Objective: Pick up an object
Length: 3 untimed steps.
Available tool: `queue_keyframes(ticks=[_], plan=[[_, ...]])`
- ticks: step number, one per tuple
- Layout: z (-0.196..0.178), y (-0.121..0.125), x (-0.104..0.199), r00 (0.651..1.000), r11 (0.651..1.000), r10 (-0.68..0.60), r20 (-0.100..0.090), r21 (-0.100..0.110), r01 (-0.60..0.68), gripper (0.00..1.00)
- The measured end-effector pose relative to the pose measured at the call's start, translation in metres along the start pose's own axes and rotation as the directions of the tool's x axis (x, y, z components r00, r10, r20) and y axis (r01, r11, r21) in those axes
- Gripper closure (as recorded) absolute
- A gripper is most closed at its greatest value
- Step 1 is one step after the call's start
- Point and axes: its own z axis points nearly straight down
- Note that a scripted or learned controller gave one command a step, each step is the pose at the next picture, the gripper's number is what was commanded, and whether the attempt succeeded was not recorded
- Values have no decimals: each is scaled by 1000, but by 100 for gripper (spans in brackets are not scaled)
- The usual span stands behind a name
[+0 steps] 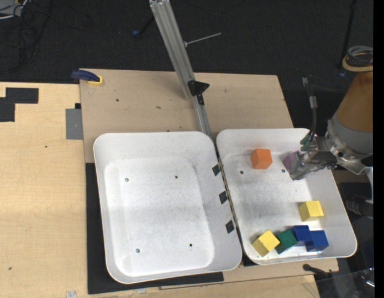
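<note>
In the right bin (pixel 275 219) lie an orange block (pixel 262 159), a yellow block (pixel 311 210) and, along the front edge, a second yellow block (pixel 265 243), a green block (pixel 285 239) and a blue block (pixel 311 238). A purple block (pixel 291 161) sits at the bin's right side, partly hidden by my gripper (pixel 301 168), which is low in the bin right against it. The arm comes in from the right.
The left bin (pixel 157 203) lies beside the right one, with black clips (pixel 224 196) along the shared edge. A slanted metal rail (pixel 178 54) rises behind the bins. A blue and yellow tool (pixel 87 76) lies at the bench's far left corner.
</note>
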Motion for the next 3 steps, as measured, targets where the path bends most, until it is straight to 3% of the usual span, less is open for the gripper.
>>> queue_keyframes(ticks=[3], plan=[[16,47,149,1000,1000,0,2,-2,0,100]])
